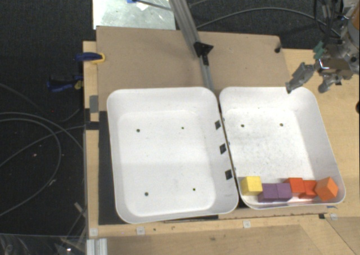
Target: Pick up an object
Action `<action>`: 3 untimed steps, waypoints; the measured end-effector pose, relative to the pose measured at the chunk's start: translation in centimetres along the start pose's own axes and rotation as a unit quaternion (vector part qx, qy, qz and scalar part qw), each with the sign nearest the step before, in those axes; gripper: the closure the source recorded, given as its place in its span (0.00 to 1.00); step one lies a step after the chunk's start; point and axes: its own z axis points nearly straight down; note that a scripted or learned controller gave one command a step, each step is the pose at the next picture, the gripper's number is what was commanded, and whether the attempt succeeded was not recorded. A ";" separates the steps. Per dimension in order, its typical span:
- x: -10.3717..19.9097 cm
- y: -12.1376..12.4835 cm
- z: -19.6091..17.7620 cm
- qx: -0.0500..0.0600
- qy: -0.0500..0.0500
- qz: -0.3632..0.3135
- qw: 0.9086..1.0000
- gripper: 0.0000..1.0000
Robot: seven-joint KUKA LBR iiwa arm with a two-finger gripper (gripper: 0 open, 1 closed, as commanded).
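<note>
Along the front wall of the right bin lies a row of blocks: a yellow block, a purple block, a red block and an orange block. My gripper hangs over the bin's far right corner, well away from the blocks. It is open, its two grey fingers spread wide with nothing between them.
The left bin sits beside the right one on a brown board. A slanted metal pole comes down to the gap between the bins at the back. A blue and yellow clamp grips the board's left edge. Cables lie on the dark floor.
</note>
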 end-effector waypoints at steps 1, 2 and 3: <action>1.1 0.0 8.1 0.008 0.001 0.002 1.000 0.00; 1.4 -3.0 6.3 0.004 0.001 0.003 1.000 0.00; 6.2 -5.8 7.5 0.005 0.001 -0.001 1.000 0.00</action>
